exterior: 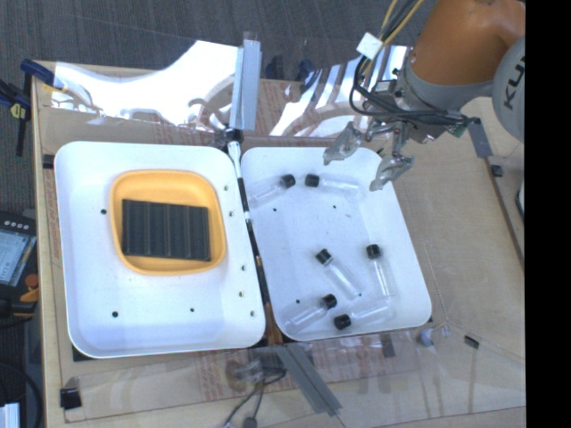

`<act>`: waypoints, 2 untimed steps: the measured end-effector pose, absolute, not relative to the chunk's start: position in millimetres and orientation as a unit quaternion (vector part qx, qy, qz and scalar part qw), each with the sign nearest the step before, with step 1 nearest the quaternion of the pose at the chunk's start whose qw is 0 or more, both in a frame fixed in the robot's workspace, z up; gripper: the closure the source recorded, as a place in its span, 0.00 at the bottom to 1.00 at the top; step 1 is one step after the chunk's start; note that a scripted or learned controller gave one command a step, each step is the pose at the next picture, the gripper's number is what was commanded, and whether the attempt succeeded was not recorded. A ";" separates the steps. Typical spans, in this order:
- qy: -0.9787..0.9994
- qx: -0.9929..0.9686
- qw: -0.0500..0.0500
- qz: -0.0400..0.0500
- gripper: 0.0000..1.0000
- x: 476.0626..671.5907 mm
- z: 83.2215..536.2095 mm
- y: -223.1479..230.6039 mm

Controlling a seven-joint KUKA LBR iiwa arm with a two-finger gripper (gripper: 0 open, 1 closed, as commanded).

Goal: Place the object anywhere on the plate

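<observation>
Your objects are small clear vials with black caps, six by my count, scattered in the right bin [406,239]. Two lie near its far wall: one vial [287,182] and a second [311,181] just beside it. Mid-bin, a vial [324,258] and another [374,252] nearer the right wall. Two more by the near wall [328,302] and [342,322], the glass bodies hard to separate from the white floor.

Judgement: light, stiff, slick, round. They will likely roll or squirt out under a pinch. Take one across the body near the cap, fingers square to its long axis.

The left bin [80,266] holds the yellow plate [129,190], with a dark ribbed insert [167,228] in its well. No vial on it yet.

The gripper [368,157] hovers over the right bin's far edge, fingers spread apart, nothing between them.
</observation>
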State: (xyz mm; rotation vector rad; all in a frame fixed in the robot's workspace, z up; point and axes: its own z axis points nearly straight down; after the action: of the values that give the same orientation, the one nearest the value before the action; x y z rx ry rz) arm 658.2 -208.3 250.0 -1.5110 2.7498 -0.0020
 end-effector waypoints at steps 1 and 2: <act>0.845 -0.534 0.001 0.000 0.00 657.9 248.5 -208.4; 0.751 -0.660 0.000 0.002 0.00 657.7 229.3 -207.4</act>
State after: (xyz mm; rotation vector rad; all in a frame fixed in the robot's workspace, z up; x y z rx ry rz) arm 657.7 -207.4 229.3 -2.0746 2.3593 0.0049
